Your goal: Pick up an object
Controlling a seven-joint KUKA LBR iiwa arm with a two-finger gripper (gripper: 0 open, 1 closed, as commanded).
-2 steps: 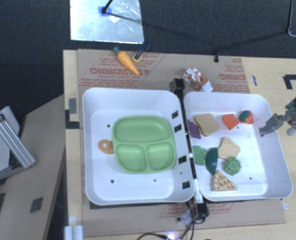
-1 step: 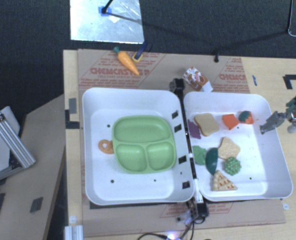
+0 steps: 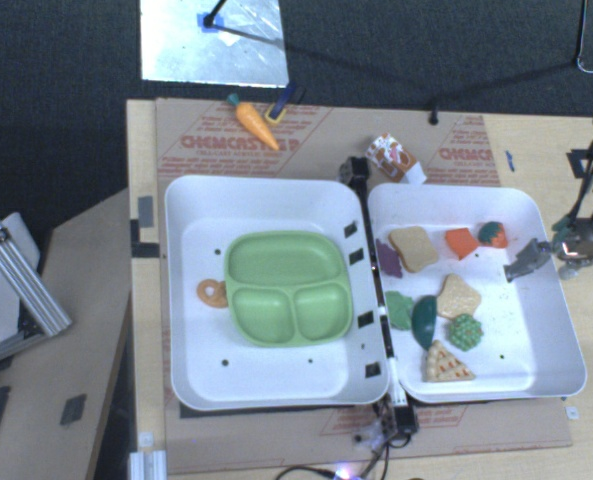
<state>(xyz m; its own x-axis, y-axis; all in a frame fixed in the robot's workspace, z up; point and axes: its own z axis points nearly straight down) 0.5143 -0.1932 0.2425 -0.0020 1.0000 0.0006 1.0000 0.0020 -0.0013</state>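
Two shallow white bins sit side by side on a wooden bench (image 3: pixel 496 143). The left bin (image 3: pixel 191 218) carries a green divided plate (image 3: pixel 286 286) at its centre, with a small pretzel-shaped toy (image 3: pixel 213 293) just beside the plate's left edge.

The right bin (image 3: pixel 561 353) holds a scatter of toy food: a bread slice (image 3: pixel 413 248) near its upper left corner, an orange block (image 3: pixel 460 241) and a red-and-green piece (image 3: pixel 492 233) along the top edge, a cracker (image 3: pixel 459 295) in the middle, a broccoli floret (image 3: pixel 465 331), dark green pieces (image 3: pixel 414 315) near the left wall, and a pizza wedge (image 3: pixel 446 364) by the bottom edge.

The arm is mostly cut off at the right. Its gripper (image 3: pixel 526 260) hangs over the right bin's right edge, small and blurred; whether the jaws are spread or closed cannot be told, and nothing is seen between them.

Beyond the bins' top edges lie a toy carrot (image 3: pixel 256 125) and a small carton (image 3: pixel 390 157).
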